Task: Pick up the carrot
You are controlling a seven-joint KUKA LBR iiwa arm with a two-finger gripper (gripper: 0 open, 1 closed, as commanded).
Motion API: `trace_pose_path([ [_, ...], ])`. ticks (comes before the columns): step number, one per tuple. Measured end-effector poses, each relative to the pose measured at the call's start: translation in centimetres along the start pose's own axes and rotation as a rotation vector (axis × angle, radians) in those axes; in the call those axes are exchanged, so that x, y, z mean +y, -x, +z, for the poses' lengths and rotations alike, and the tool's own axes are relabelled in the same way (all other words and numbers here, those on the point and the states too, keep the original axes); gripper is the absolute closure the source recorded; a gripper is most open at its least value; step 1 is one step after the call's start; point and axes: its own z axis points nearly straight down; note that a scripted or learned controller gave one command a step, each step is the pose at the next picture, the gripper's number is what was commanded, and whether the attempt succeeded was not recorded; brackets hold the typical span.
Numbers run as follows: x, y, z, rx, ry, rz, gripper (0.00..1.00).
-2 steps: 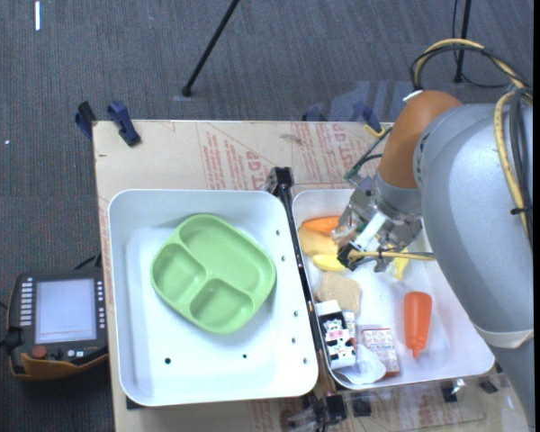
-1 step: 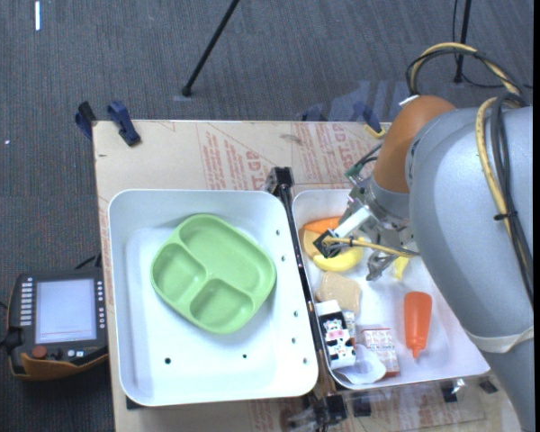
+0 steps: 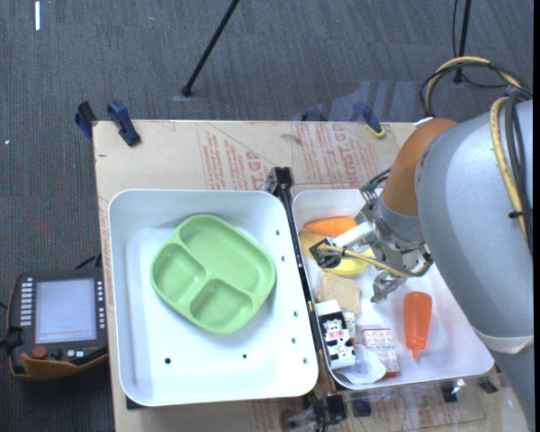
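pendant: teach pendant (image 3: 58, 318) on the floor, left of the bench (image 3: 207, 151), screen up
right bin, near edge: white cup (image 3: 369, 368) at the front rim of the right bin (image 3: 468, 354); just beside it a small red-and-white box (image 3: 379, 343) and a black-and-white carton (image 3: 336, 333) against the divider wall
orange bottle-shaped thing: (image 3: 417, 322) lying lengthwise, narrow tip toward me, right of the small box, apart from it
beige slab: (image 3: 339, 289) flat, just behind the carton
gripper: (image 3: 383, 286) low over the middle of the right bin, between the slab and the orange bottle-shaped thing; nothing seen in it
jaws: can't tell if spread or pressed together, wrist hardware in the way
yellow item: (image 3: 346, 261) behind the slab, partly hidden by the wrist, can't ID it
carrot: (image 3: 331, 226) far-left part of the right bin, lying crosswise near the back wall, just behind the yellow item; right end runs under the wrist; well clear of the gripper tip
left bin: (image 3: 130, 241) holds a green divided plate (image 3: 214, 273), three compartments, sitting flat
arm: (image 3: 472, 232) grey body, orange band, coming in from the right over the right bin
far edge: blue clamp (image 3: 122, 122) on the far-left corner of the bench
floor beyond: dark carpet, tripod leg (image 3: 218, 34)
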Motion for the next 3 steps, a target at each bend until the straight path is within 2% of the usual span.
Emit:
trace_pose_path([
  [1,0.0,-0.01,0.0,0.0,0.0,0.0,0.0],
  [2,0.36,0.08,-0.04,0.003,0.0,0.116,0.0],
  [3,0.36,0.08,-0.04,0.002,0.001,0.115,0.0],
])
